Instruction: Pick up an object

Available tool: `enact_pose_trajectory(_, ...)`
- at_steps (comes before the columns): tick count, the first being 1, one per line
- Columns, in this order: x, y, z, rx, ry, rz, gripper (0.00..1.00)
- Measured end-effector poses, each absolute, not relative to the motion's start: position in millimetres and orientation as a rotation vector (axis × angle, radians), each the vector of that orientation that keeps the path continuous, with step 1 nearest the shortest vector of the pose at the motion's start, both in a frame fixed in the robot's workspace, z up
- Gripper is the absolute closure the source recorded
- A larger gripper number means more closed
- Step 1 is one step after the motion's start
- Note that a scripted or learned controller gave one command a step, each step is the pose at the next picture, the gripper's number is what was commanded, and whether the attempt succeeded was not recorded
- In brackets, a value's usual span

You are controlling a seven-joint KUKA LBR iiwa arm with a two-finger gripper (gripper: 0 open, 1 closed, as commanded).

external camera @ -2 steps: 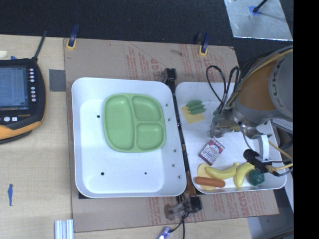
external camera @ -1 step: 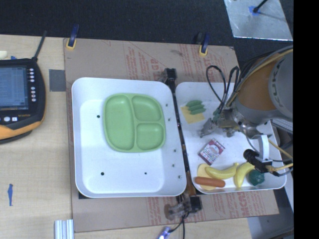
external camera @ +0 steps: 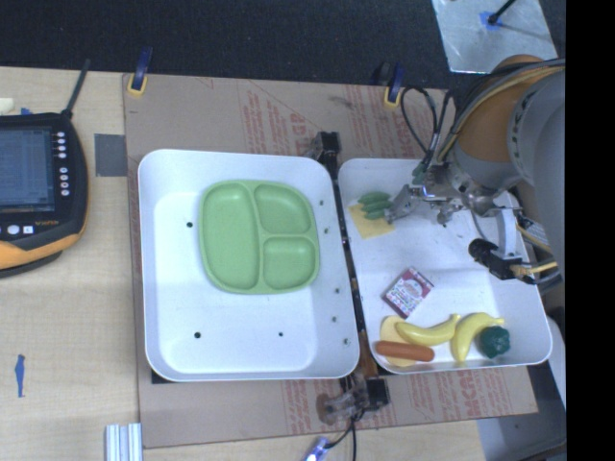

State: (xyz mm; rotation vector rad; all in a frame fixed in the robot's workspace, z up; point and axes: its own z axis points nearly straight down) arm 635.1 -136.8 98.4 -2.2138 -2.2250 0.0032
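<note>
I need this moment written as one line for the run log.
gripper: in right bin, above green toy | lifted: nothing seen | left bin: green plate

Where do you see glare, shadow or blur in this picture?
Camera view: soft glare on the left bin floor below the green plate; dark shadow between the bins; the arm at the right looks blurred; the small toys, like the banana, are soft.

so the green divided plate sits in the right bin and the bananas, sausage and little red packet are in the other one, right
Not quite: the camera view shows the green divided plate in the left bin, not the right one. The rest needs only swapping round: the bananas, sausage and little red packet lie in the right bin.
</note>
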Motion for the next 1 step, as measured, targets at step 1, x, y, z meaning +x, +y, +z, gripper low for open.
enact_pose_trajectory(1, 563.5, -106.8, 91.3, -2.214, -2.223, 0.006, 0.00)
